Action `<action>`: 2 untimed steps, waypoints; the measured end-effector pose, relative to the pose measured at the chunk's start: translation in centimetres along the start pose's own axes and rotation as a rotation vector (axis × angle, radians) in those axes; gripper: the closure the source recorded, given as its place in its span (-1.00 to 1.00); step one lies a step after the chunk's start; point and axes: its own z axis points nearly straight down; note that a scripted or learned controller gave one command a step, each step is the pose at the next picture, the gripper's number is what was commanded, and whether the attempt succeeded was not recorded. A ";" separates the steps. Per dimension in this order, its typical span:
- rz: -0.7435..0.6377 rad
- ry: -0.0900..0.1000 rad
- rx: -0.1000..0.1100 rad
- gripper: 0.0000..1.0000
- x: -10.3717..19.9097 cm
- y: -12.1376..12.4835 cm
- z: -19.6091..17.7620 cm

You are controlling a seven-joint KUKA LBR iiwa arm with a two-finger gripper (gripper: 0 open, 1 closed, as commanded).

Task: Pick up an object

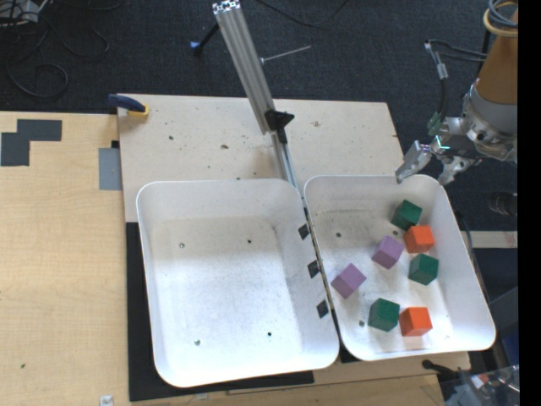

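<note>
Nearest the lens, at the lower right of the frame, an orange cube sits in the right bin just beside a green cube. Further up the same bin lie a purple cube, a second purple cube, another green cube, a second orange cube and, highest, a third green cube. The left bin lies alongside, at lower centre.

At the upper right the gripper hangs over the top rim of the right bin, its fingers spread and pinching nothing, apart from every cube; no pick has been made yet.

The cubes look small, stiff and light, likely wood or hard foam, with flat matte faces that should take a pinch without slipping or denting. Any would do for the task; my guess is the purple cube towards the bin's middle is easiest, since it stands apart from its neighbours. Taking it across two opposite flat faces, not corner to corner, seems soundest.

No brand, label or readable writing appears anywhere on the cubes, bins or bench
</note>
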 end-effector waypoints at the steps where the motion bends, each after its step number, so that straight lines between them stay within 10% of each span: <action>1: -0.003 -0.002 -0.004 -1.00 0.0 0.1 -0.3; 2: 0.001 -0.001 0.000 -1.00 -0.5 0.7 5.5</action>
